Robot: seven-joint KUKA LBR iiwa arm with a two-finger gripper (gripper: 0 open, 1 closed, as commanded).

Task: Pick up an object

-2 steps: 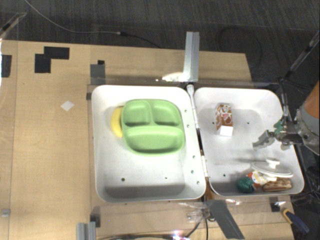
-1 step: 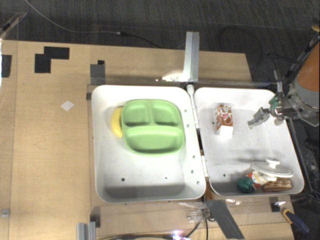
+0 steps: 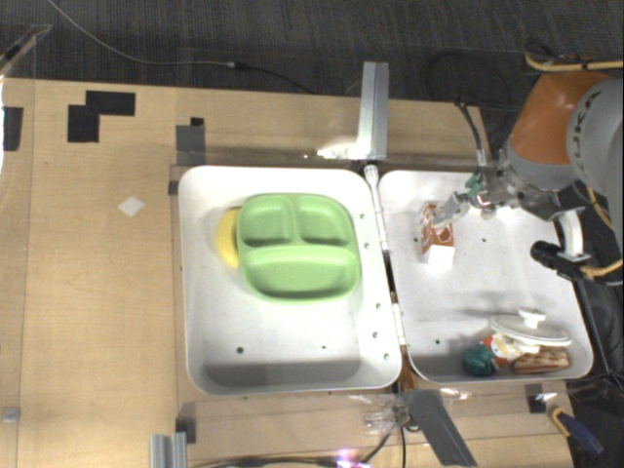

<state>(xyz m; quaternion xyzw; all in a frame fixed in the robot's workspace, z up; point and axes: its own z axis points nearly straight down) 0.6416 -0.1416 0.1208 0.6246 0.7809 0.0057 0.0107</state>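
Note:
A small orange-and-white carton (image 3: 437,235) stands in the upper left part of the right bin (image 3: 546,295). My gripper (image 3: 450,206) reaches in from the right and sits just above and to the right of the carton's top, very close to it. Whether it touches the carton is unclear. In the right bin's near right corner lie a white lid-like dish (image 3: 529,329), a teal lump (image 3: 478,361) and a brown-and-orange item (image 3: 534,361). The left bin (image 3: 205,320) holds a green divided plate (image 3: 295,245) with a yellow object (image 3: 226,238) partly under its left edge.
A metal post (image 3: 374,110) rises behind the wall between the two bins. The grey arm with its orange band (image 3: 546,115) hangs over the right bin's far right corner. Bare white floor shows in the middle of the right bin and the near part of the left bin.

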